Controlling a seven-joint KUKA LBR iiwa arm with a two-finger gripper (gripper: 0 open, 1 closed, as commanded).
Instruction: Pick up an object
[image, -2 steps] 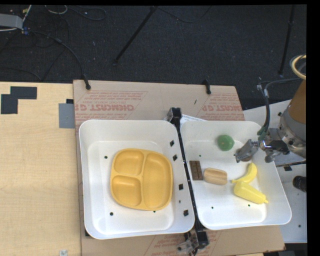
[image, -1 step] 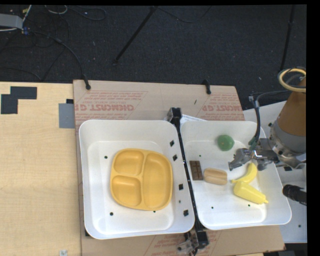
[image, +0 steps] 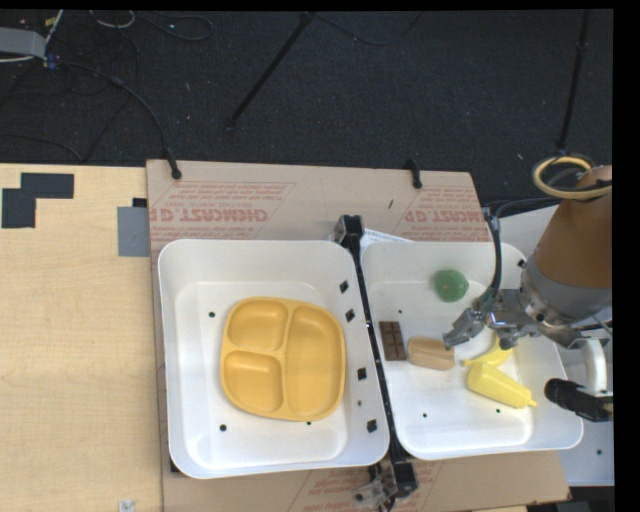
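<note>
On the tabletop (image: 70, 330), the left bin (image: 190, 290) carries a yellow divided plate (image: 284, 357), lying flat near its middle. Across the divider, the right bin (image: 420, 440) holds a small brown block (image: 393, 340) at its 9 o'clock side, with a tan wooden piece (image: 431, 353) touching or just beside it. A green ball (image: 450, 285) sits toward 12 o'clock, and a yellow wedge-shaped object (image: 499, 384) lies toward 4 o'clock. The end effector (image: 478, 330) hangs low between the tan piece and the yellow object — whether its fingers are apart or together I cannot tell, and nothing shows between them. The risk, as I judge it: the candidates sit crowded, so a descent here could nudge the tan piece aside, or straddle two things and close on neither — a miss.
</note>
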